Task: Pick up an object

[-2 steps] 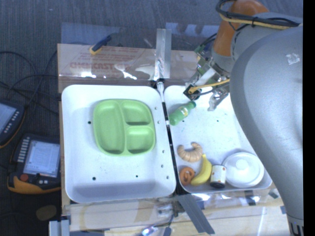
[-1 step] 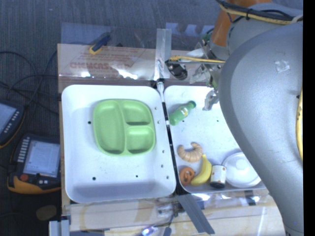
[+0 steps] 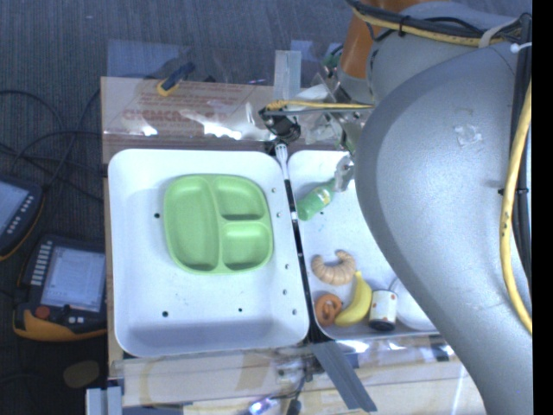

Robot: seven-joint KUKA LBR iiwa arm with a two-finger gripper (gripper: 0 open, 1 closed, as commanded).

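While the grey arm point(image 3: 449, 171) looms over the right bin point(image 3: 341, 232), a green bottle point(image 3: 313, 202) lies near the divider, with a croissant point(image 3: 335, 268), a banana point(image 3: 356, 303) and a small cup point(image 3: 383, 309) clustered below. The tool's state cannot be told. A clean pick likely means a centred descent on the isolated bottle.

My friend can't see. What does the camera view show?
A big grey robot arm reaches over the right bin, which holds a banana, croissant and green bottle. The left bin holds a green divided plate.
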